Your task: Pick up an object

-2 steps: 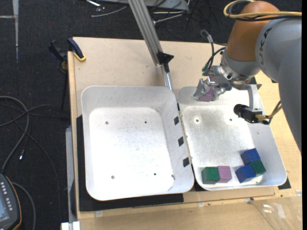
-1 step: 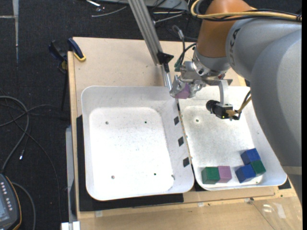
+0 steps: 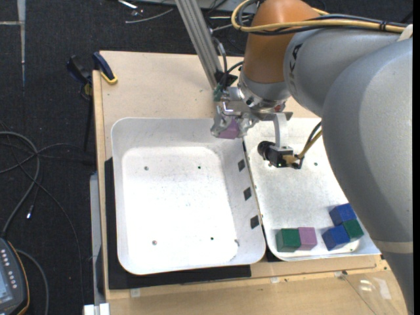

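Note:
My gripper (image 3: 228,127) hangs over the far right corner of the left bin (image 3: 131,143), close to the rim shared with the right bin (image 3: 315,176). A small purple block (image 3: 230,134) sits between its fingers, lifted above the bin floor. In the near corner of the right bin lie a green block (image 3: 287,239), a pink block (image 3: 307,237), two blue blocks (image 3: 342,213) (image 3: 335,236) and a second green block (image 3: 354,228).
The grey arm with its orange band (image 3: 275,25) covers much of the right bin's far side. A black cable fitting (image 3: 275,155) dangles below the wrist. A blue and yellow clamp (image 3: 98,67) lies on the bench at the far left.

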{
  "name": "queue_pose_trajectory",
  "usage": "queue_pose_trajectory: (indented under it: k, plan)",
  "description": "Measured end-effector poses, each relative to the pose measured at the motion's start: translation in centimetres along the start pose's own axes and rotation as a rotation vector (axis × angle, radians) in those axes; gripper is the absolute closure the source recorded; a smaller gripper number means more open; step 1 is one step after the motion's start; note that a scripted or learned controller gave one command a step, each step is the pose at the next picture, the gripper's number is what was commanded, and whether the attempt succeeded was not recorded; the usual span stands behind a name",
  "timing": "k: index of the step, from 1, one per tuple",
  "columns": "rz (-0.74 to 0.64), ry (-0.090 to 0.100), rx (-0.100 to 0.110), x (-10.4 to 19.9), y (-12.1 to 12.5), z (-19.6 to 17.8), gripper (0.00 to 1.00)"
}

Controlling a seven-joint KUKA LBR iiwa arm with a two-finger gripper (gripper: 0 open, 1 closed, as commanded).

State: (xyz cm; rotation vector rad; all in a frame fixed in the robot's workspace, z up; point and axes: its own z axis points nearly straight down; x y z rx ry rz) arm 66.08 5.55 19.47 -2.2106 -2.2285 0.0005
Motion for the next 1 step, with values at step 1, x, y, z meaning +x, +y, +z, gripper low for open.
queue_pose_trajectory:
  k: [1]
  plan:
    - [0.010, -0.003, -0.002, -2.34, 0.44, -0.03, 1.00]
